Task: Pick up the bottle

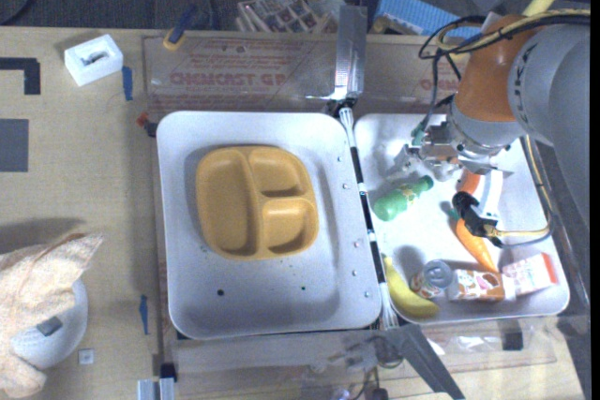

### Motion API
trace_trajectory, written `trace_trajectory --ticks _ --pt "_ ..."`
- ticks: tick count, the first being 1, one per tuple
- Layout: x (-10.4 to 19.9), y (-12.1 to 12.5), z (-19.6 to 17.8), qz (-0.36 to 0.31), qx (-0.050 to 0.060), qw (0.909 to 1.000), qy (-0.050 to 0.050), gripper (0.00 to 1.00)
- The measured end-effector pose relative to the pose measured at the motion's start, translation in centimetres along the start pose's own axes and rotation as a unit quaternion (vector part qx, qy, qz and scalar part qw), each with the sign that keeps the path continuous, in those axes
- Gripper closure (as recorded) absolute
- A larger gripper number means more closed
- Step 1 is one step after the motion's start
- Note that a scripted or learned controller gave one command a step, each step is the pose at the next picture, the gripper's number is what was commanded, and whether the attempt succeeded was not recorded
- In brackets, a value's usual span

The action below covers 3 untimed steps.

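Along the near edge of the right bin (553,300), a banana (405,292), a clear cup (437,275) and a juice carton (506,279) are lying in a row, with a carrot (473,242) just behind. Farther back, the bottle (401,199) is lying on its side near the bin's left wall, green with a paler label. The end effector (433,156) is hovering just behind it; whether it is released or clenched I cannot tell. A yellow divided tray (255,201) is sitting in the left bin (178,295).
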State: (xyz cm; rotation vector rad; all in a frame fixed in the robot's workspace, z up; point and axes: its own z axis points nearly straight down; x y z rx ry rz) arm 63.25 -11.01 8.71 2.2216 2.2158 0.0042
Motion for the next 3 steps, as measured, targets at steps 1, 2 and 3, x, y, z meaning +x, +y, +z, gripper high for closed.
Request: trace_trajectory --ticks 1,2,3 --pt "1.4 -3.2 -0.1 -0.032 0.0 0.9995 0.001 0.0" --pt "1.3 -3.0 -1.3 -0.031 -0.003 0.9995 0.0 1.0" --pt "2.6 -4.8 -16.0 0.042 0.002 0.9991 0.0 1.0"
